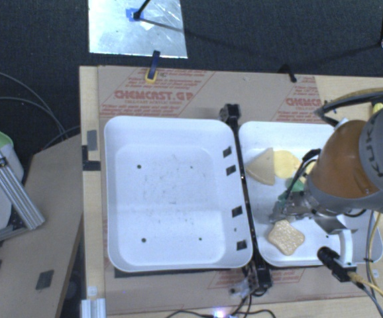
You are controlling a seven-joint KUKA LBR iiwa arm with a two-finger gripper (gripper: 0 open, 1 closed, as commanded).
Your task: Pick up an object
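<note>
I am the arm [350, 167], grey with an orange band, and I reach in from three o'clock over the right bin [297, 132]. My gripper [285, 207] hangs low in this bin, near its middle. From this view I cannot tell how my jaws stand, because my own wrist covers them.

Three things lie around my gripper. A tan cracker-like piece [285, 237] rests on the bin floor at six o'clock from the gripper, just beside it; whether it touches I cannot tell. A pale wedge [262, 166] lies at about eleven o'clock, near the divider between the bins. A yellow round piece [285, 163] lies at twelve o'clock, touching the wedge on its right side.

The left bin [171, 194] stands at nine o'clock from me.
</note>
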